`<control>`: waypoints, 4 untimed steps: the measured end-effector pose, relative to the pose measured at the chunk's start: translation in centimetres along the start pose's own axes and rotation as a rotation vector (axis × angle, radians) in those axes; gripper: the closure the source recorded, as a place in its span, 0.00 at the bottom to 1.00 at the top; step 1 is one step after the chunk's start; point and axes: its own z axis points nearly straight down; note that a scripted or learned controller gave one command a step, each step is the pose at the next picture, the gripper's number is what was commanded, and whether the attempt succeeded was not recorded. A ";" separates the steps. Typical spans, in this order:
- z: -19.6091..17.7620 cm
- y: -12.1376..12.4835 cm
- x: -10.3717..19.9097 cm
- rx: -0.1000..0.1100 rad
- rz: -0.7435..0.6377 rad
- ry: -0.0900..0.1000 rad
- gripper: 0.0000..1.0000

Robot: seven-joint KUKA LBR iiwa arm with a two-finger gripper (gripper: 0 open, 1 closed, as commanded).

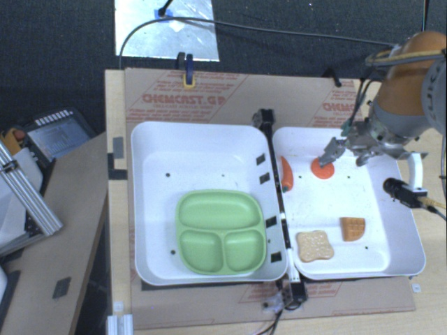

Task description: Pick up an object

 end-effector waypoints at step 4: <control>9.8 0.5 0.1 -0.012 0.000 -0.002 0.00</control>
